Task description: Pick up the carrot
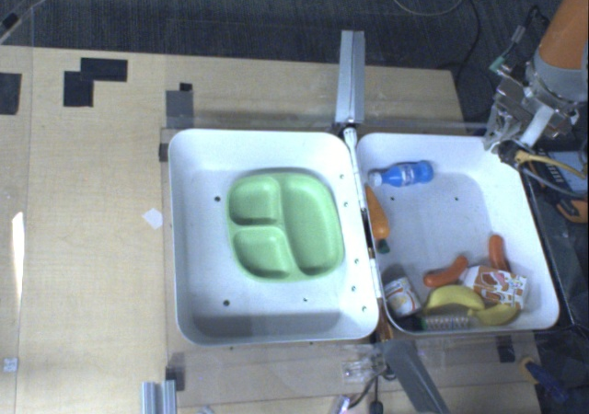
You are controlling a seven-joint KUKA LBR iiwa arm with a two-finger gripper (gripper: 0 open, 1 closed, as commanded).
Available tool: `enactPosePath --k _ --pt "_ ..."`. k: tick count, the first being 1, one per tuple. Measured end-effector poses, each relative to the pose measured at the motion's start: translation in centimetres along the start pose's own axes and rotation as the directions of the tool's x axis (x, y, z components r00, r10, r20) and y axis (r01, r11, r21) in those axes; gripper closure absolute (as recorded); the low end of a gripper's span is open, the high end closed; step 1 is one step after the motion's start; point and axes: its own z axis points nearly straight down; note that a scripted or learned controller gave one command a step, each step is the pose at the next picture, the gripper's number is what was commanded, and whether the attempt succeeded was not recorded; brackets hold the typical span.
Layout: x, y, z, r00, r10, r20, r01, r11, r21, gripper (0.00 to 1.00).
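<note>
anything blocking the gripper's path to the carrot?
Nothing visible. The gripper sits above the right bin's far right corner; the carrot lies against the left wall. The blue bottle lies just beyond it, apart.

I see the green three-compartment plastic tray in the left white bin; the orange carrot lies along the right white bin's left wall.
</note>
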Motion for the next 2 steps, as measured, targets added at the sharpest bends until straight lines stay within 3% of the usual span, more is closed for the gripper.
enactPosePath --k 1,2 --pt "1.2 -1.3 11.0 0.953 0.303 0.000 -0.303 0.953 0.001 1.00" --pt "0.9 -3.4 1.2 1.000 0.013 0.000 -0.013 1.000 0.000 1.00"
